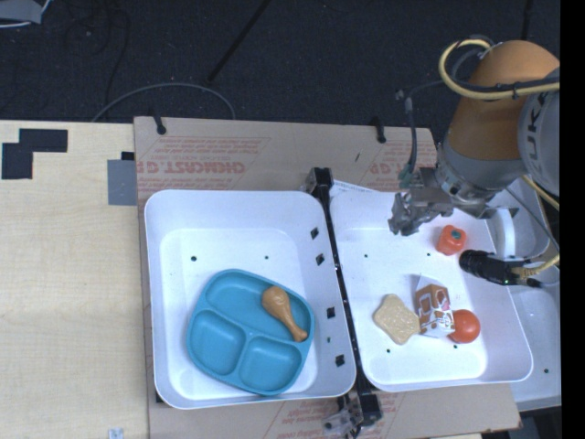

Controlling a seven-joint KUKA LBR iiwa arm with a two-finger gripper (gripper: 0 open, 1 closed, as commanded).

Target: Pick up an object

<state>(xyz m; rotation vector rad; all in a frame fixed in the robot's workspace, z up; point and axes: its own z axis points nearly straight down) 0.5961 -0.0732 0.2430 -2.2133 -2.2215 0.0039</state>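
Note:
My gripper hangs over the back part of the right bin, with nothing visibly in it. A small orange object lies just to its right. Toward the front of that bin lie a tan cracker-like slice, a brown and white packet and a red tomato-like ball, all close together. In the left bin a blue divided tray carries a brown drumstick.
A black divider rail runs between the two bins. Both bins rest on a cardboard sheet on the pale bench. The grey and orange arm rises at the right, above the right bin's back corner.

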